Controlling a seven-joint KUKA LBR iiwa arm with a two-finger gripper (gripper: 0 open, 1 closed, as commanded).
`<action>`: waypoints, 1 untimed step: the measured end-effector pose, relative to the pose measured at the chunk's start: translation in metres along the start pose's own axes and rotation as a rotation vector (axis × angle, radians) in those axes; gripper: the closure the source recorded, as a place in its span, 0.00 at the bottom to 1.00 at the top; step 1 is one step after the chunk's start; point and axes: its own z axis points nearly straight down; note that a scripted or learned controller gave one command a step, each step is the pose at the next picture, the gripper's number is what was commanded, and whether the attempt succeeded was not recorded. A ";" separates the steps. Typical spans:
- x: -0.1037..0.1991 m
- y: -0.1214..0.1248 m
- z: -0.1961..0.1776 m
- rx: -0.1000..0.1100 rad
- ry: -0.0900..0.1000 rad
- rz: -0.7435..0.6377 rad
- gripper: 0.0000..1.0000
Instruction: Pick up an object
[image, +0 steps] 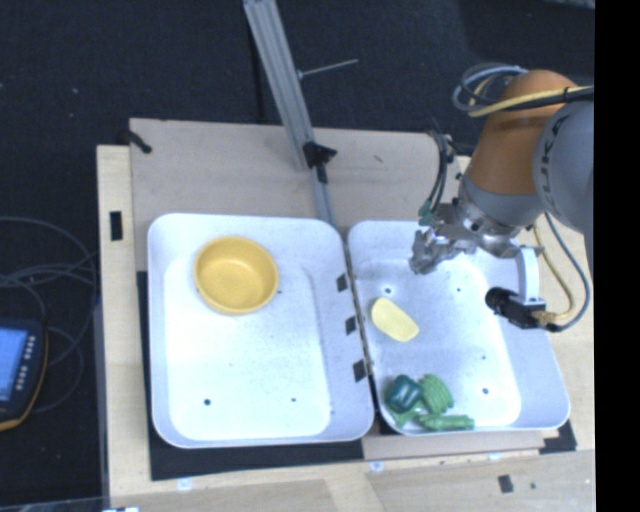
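Observation:
A pale yellow oval object (394, 320) lies in the left middle of the right bin (500, 385). At that bin's front edge rests a cluster of green objects (424, 400), one of them darker and rounded. A yellow bowl (236, 274) stands in the back of the left bin (250, 400). My gripper (424, 256) hangs over the back of the right bin, up and to the right of the yellow oval object and apart from it. I see nothing held in it.
A grey metal pole (290, 100) slants down from the back and ends between the two bins. Cables (560, 285) loop from the arm's wrist over the right bin's right side. A handheld screen (15, 365) lies off the bench at far left.

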 end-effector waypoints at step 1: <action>0.047 -0.015 0.004 0.001 0.001 -0.001 1.00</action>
